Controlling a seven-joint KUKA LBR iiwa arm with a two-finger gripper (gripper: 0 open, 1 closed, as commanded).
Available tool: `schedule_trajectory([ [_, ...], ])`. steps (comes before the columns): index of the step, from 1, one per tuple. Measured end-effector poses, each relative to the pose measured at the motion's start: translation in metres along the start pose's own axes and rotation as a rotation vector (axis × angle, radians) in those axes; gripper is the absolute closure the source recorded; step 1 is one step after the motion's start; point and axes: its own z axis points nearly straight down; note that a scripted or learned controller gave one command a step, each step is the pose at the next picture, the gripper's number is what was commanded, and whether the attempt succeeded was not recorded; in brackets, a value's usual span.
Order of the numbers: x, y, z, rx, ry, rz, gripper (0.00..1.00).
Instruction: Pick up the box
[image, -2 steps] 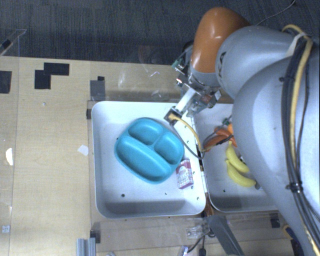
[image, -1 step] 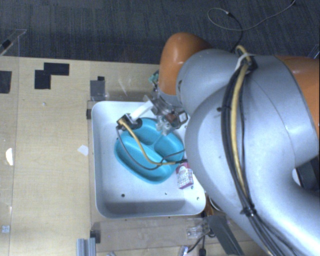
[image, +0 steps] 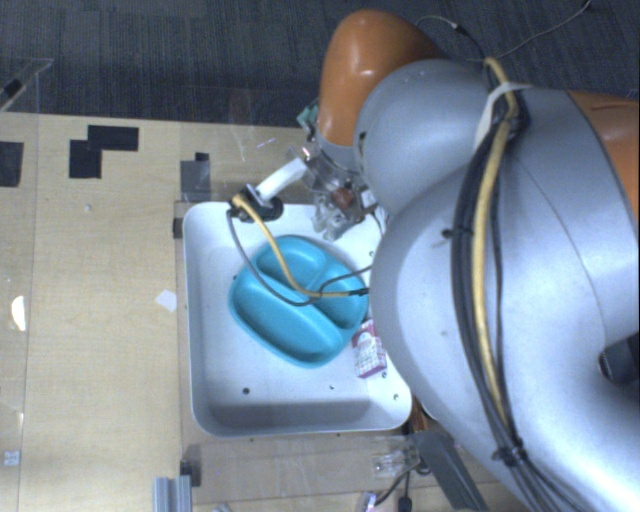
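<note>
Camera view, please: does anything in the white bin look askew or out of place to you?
The small box lies tilted against the right side of the white bin, wedged beside the blue two-compartment dish and partly hidden by the arm. The dish also sits at a slant, and the arm's cables drape across it.

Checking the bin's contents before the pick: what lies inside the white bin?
The white bin holds a blue dish and a small box at its right side. The arm covers the bin's right part.

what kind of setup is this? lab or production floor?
Likely a robotics lab bench, not production: a grey arm with loose cables over a white bin holding a blue dish, and black marker shapes on the wooden bench top.
</note>
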Motion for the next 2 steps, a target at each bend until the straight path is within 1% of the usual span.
schedule_trajectory([
  [1,-0.001,0.000,-0.066,0.000,-0.001,-0.003,1.00],
  [2,-0.036,0.012,-0.063,-0.002,-0.004,-0.020,1.00],
])
